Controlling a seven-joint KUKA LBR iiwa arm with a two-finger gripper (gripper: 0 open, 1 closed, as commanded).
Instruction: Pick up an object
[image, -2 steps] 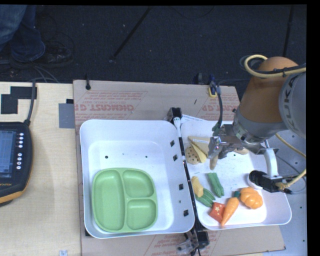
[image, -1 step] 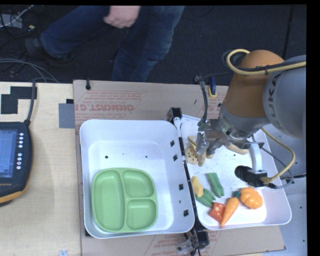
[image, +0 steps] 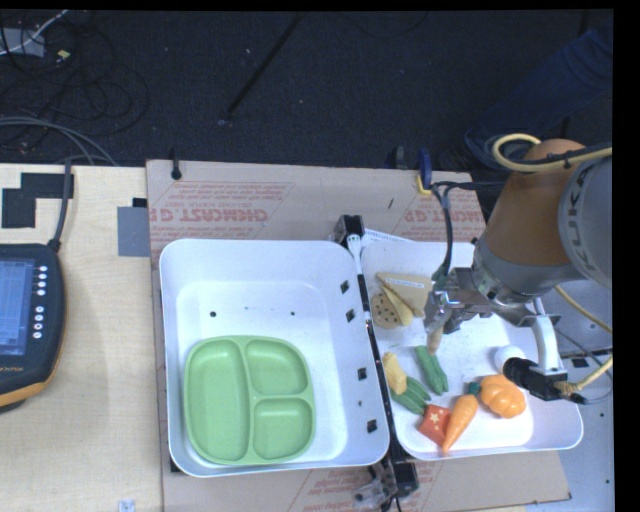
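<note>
End effector was down in the right bin, near its middle, hanging just above the green bean pod; cannot tell its state from this slant. Nothing visibly held. Candidate objects were bunched along the bin's near edge: the pod, a yellow piece by the divider, a carrot, a red piece, an orange pepper. A pale wedge sat toward the far edge. Left bin held a green divided tray. My read: the pod was the closest pick. Best to straddle its narrow width, drop straight, and stay clear of the yellow piece.
</note>
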